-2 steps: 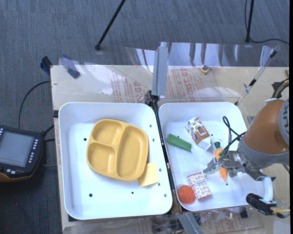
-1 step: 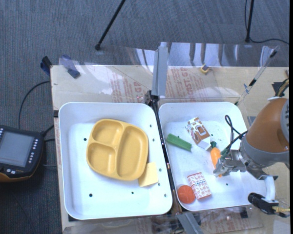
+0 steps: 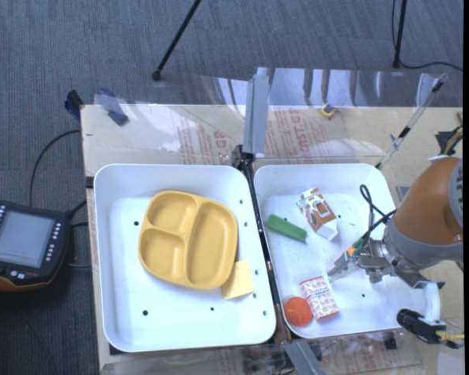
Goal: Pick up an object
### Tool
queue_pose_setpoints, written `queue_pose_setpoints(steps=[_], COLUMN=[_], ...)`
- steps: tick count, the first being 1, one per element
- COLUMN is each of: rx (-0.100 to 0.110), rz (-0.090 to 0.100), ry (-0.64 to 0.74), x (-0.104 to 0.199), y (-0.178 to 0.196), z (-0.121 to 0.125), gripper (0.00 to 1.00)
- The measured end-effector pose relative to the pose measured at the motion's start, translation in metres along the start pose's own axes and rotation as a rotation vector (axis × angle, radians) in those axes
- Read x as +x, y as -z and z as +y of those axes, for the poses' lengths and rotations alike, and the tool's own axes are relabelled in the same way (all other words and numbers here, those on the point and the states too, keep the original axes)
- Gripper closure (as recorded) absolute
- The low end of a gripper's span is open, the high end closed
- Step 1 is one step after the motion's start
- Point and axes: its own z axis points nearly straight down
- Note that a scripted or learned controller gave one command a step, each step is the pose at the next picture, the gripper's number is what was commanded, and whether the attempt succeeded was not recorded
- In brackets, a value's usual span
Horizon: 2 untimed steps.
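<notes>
The right bin holds a green bar, a small white-and-orange carton, a red-and-white packet and an orange ball. My gripper hangs low over the right half of this bin, between the carton and the packet, its fingers pointing left. The fingers stand slightly apart with nothing between them. The grey and orange arm comes in from the right and covers the bin's right edge.
The left bin holds a yellow divided plate with a pale yellow wedge beside it. A metal post rises behind the bins. A teach pendant lies on the floor at the left.
</notes>
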Motion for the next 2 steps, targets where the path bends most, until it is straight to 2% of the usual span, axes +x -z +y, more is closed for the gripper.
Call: queue_pose_setpoints(steps=[1, 2], rx=[-0.008, -0.008], rz=[-0.004, -0.004], ry=[0.22, 0.223], x=[0.03, 0.03], y=[-0.006, 0.006], z=[0.108, 0.108], gripper=[0.0, 1.0])
